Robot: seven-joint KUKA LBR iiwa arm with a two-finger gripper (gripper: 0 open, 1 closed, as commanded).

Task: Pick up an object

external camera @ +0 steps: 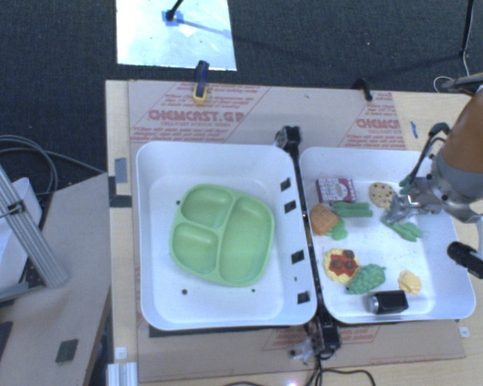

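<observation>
The bench (pixel 249 103) carried two white bins side by side. The left bin (pixel 157 296) held a green divided plate (pixel 223 234) lying flat near its middle. The right bin (pixel 451 300) held a scatter of small toy foods.

The arm (pixel 476 147) came in from the right, its orange band cut off by the frame edge, so only part of it could be seen. The gripper (pixel 400 212) hung low over the right bin's upper right part, just above a green leafy piece (pixel 407 231); whether it touched that piece could not be told, and the state of the claw could not be made out against the clutter.

In the same bin lay a red and white box (pixel 336 190), a round cookie (pixel 380 194), a green bean pod (pixel 352 210), an orange lump (pixel 324 219), a pizza slice (pixel 341 263), a green bumpy piece (pixel 366 277), a dark can (pixel 387 301) on its side and a small yellow piece (pixel 410 281). Several were too small to identify with certainty.
</observation>
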